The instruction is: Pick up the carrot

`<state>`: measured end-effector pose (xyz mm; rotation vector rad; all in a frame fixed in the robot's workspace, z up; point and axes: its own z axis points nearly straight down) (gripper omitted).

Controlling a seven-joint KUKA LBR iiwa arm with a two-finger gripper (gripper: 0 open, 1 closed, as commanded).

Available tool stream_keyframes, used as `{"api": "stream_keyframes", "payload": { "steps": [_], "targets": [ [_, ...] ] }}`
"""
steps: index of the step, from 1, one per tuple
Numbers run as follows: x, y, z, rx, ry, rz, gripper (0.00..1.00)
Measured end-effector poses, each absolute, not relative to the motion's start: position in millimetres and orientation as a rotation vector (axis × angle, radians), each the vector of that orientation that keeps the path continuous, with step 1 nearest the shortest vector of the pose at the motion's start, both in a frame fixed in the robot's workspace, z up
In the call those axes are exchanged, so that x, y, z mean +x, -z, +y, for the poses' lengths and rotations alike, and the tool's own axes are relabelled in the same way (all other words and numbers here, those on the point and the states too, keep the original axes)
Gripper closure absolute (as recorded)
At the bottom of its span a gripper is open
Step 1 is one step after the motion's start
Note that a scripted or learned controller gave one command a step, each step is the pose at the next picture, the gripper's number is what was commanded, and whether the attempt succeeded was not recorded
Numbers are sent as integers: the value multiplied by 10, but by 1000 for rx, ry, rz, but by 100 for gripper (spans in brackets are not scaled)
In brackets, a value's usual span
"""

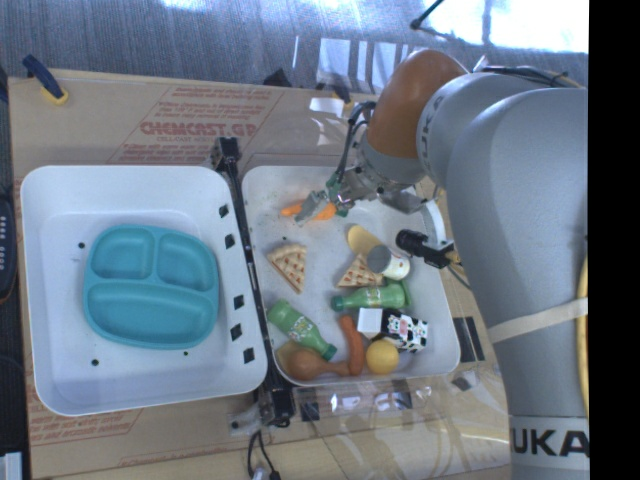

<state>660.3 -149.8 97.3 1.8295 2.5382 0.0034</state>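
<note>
The carrot (296,209) is small and orange, and it lies at the far end of the right bin (262,193) near the bin's left wall. My gripper (326,202) has come down from the right and its tip sits right at the carrot's right end, touching or overlapping it. The grey wrist with its orange band (405,98) rises behind it. The gripper's tip hides part of the carrot.
Nearer in the right bin lie a waffle piece (289,265), a sandwich wedge (358,271), two green bottles (372,297) (300,329), a sausage (352,343), a lemon (381,356) and a milk carton (400,328). The left bin holds a teal divided plate (152,286).
</note>
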Motion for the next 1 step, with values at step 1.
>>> {"api": "stream_keyframes", "payload": {
  "steps": [1],
  "targets": [
    [6591, -977, -1723, 1901, -3, 2483, 0]
  ]
}}
